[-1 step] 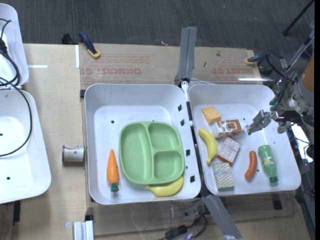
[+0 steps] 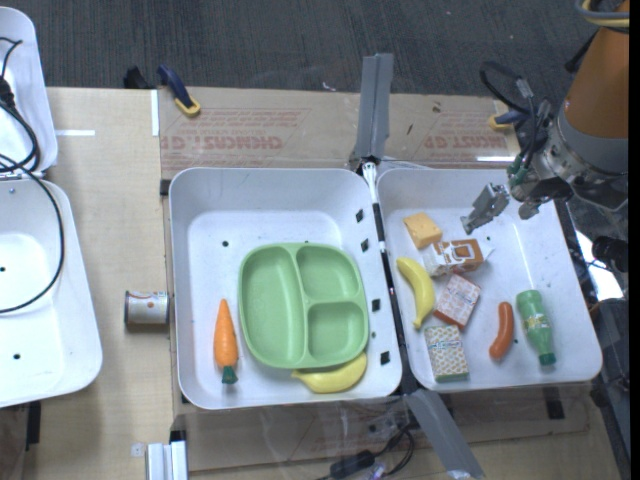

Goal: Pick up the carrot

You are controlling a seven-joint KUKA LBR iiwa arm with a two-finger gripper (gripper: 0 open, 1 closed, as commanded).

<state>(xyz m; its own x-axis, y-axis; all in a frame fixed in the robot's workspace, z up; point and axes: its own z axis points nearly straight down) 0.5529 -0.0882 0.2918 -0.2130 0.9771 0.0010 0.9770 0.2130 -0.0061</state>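
Observation:
The carrot (image 2: 225,338), orange with a dark green stub, lies lengthwise in the left bin (image 2: 190,268) near its front left corner, just left of a green divided plate (image 2: 305,303). My gripper (image 2: 487,208) hangs over the back part of the right bin (image 2: 575,298), far to the right of the carrot. It is close to a yellow block (image 2: 422,231) and a small carton (image 2: 460,256), and nothing shows in it.
A banana (image 2: 330,376) pokes out under the plate's front edge. The right bin also holds a second banana (image 2: 417,288), two small boxes (image 2: 445,351), a red sausage (image 2: 501,330) and a green bottle (image 2: 535,326). A small can (image 2: 148,308) lies outside, left of the bins.

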